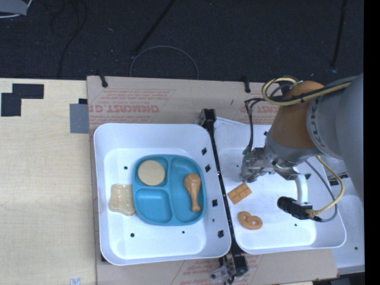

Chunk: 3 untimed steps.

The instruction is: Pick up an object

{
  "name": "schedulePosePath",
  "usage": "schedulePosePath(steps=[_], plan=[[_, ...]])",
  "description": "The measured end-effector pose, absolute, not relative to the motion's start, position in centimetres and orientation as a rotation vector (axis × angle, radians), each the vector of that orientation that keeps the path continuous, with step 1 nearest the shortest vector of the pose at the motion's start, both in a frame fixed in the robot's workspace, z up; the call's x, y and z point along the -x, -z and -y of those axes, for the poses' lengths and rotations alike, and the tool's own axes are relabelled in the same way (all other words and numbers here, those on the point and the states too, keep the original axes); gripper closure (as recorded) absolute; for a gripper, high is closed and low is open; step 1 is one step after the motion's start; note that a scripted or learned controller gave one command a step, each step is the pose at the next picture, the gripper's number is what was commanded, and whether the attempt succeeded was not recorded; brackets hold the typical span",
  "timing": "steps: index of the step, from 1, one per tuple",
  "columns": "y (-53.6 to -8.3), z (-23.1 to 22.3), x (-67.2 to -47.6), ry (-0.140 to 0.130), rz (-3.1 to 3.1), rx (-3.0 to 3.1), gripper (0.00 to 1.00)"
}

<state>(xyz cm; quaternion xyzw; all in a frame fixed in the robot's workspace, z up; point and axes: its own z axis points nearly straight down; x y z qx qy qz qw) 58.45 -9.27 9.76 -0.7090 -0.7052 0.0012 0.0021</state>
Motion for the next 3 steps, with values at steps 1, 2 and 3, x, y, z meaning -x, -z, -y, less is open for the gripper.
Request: schedulePosePath(steps=[1,2,3], plan=[[-15.1,10.1,-57.8,0.001,2.218,2.227,1.00],[-20.1,9.7,-58.7,0.002,2.224,2.221,1.00],[-25.2,9.8,-58.8,0.003,2.224,2.222,1.00]])
